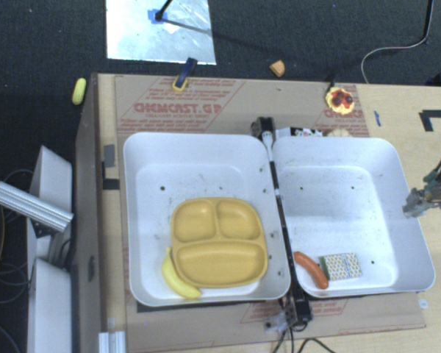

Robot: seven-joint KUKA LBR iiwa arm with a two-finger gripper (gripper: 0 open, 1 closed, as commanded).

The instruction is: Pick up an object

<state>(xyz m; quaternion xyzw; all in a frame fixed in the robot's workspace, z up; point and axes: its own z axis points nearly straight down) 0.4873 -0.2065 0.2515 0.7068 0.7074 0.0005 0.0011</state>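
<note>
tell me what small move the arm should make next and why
Probably swing the gripper in over the right bin toward its near edge. It sits at that bin's right rim, above nothing, while the sausage and the patterned packet lie there side by side, open to a grasp.

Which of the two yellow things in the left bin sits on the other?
The divided plate: its lower-left edge lies over the banana, which pokes out beneath it.
</note>
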